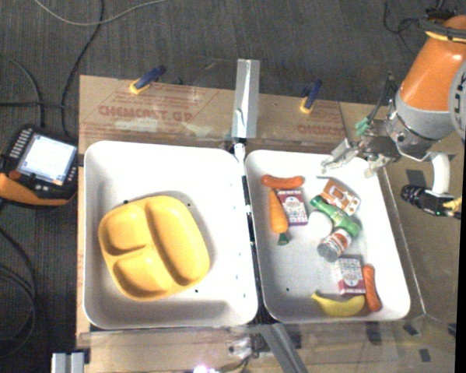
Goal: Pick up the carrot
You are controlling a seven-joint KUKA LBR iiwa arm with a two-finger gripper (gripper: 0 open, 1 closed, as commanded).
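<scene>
carrot in right bin

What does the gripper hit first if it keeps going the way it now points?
Probably the orange-and-white packet at the right bin's top. The gripper points down and left, just above it. Depth is unclear. The carrot lies further left.

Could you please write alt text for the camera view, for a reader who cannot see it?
The end effector hovers over the right bin's far edge, apart from the carrot lying near that bin's left wall. The left bin holds a yellow divided plate.
</scene>
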